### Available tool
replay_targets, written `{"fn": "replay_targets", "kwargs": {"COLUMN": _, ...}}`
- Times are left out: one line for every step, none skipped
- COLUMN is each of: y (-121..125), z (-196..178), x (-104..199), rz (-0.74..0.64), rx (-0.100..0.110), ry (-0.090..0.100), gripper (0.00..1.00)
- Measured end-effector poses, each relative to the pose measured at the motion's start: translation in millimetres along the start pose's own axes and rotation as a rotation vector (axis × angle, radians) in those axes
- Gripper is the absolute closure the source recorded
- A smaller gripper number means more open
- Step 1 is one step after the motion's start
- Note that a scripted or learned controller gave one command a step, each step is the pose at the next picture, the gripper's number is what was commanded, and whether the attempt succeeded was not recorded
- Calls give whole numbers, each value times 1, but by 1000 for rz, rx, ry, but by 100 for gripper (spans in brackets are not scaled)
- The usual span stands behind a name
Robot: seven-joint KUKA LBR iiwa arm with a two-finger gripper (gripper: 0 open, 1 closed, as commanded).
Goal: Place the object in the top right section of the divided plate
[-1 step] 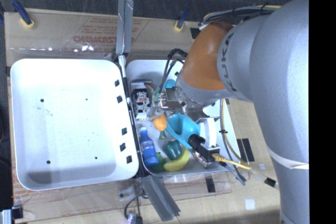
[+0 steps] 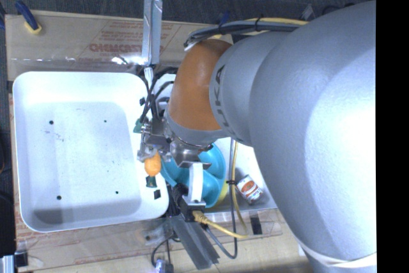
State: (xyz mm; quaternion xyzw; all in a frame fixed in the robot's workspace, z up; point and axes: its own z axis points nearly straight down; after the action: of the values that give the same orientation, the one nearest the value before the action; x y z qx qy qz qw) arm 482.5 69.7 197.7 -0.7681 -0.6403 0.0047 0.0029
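Looming grey arm (image 2: 307, 131) bends down over the blue plate (image 2: 214, 169), claw (image 2: 153, 166) pinching an orange object (image 2: 153, 165).

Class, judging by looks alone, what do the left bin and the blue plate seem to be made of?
Left bin: probably plastic, white and smooth, with rounded moulded corners and a soft sheen. Blue plate: likely plastic too, glossy and bright turquoise, though largely hidden by the arm.

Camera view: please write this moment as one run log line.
arm: over right bin | orange object: beside wrist, grasp unclear | blue divided plate: mostly hidden | left bin
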Motion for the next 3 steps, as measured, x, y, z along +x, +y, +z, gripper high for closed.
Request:
{"fn": "replay_targets", "kwargs": {"y": -7, "z": -16, "x": -2, "rz": 55, "rx": -4, "ry": -1, "gripper": 100}}
{"fn": "replay_targets", "kwargs": {"y": -25, "z": -21, "x": 95, "rz": -14, "rx": -4, "ry": 0, "gripper": 100}}
{"fn": "replay_targets", "kwargs": {"y": -35, "z": -18, "x": 146, "rz": -82, "rx": -3, "ry": 0, "gripper": 100}}
